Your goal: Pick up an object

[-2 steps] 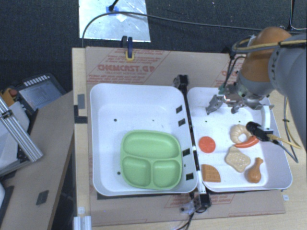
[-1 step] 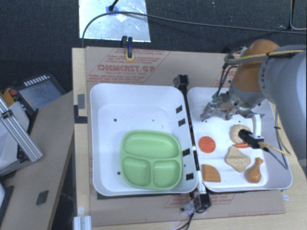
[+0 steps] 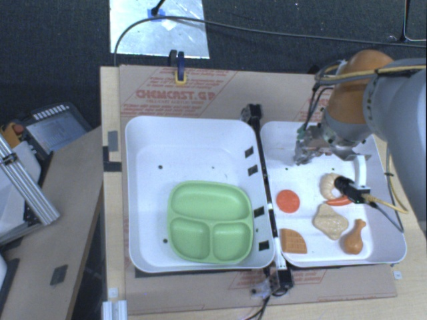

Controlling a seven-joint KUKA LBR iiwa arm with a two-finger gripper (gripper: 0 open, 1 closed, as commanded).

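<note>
My gripper (image 3: 305, 153) hangs over the far part of the right bin (image 3: 281, 165), on the end of the grey arm with its orange band (image 3: 353, 85). Nothing shows beneath it but bare bin floor. Nearer the front of that bin lie a red round slice (image 3: 288, 201), an orange-brown toast-like piece (image 3: 293, 241), a beige lump (image 3: 331, 222), a tan drumstick (image 3: 354, 237) and a pale ring-shaped piece (image 3: 326, 184) with a small red thing (image 3: 337, 203) beside it. The gripper is apart from all of them, behind the slice and to the ring's left.
The left bin (image 3: 180, 145) holds a green divided plate (image 3: 210, 220) at its front. A black clip divider (image 3: 257, 159) runs between the bins. Cardboard (image 3: 193, 92) lies under both, and a grey device (image 3: 50, 129) sits off the bench at left.
</note>
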